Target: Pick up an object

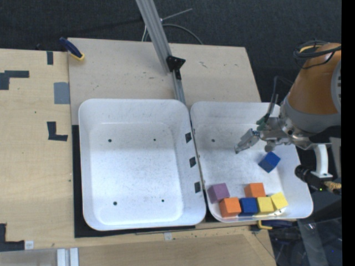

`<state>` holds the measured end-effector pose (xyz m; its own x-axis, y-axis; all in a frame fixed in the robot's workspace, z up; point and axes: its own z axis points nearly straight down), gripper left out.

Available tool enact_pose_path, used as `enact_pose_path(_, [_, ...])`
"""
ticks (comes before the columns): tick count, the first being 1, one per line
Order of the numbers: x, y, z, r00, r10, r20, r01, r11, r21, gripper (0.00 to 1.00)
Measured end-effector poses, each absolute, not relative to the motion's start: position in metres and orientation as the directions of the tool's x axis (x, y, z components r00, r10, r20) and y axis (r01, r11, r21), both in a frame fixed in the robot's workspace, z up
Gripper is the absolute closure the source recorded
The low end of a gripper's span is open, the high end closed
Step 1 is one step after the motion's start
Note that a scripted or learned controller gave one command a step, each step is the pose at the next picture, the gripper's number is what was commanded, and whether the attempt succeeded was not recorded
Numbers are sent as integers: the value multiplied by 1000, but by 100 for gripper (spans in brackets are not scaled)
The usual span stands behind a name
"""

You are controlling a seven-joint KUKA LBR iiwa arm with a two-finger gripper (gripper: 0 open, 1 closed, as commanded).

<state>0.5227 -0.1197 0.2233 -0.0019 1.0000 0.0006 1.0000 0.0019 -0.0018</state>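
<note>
The metal fingers (247, 142) taper to slim points over the right bin (222, 121); I cannot tell whether they are spread or closed, and nothing shows between them. At their 4 o'clock, near but apart, a matte blue cube (269, 162) sits tilted on the bin's speckled white floor. Along the bin's 6 o'clock rim cluster more blocks: purple (218, 191), orange (229, 206), blue (249, 205), yellow (265, 204). The plywood tabletop (33, 121) lies beyond.
</note>
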Motion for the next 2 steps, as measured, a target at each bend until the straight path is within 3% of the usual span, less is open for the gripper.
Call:
enact_pose_path(1, [555, -193, 117, -4, 1000, -10, 1000, 4, 23, 0])
enact_pose_path(2, [539, -206, 111, -4, 1000, -16, 999, 5, 32, 0])
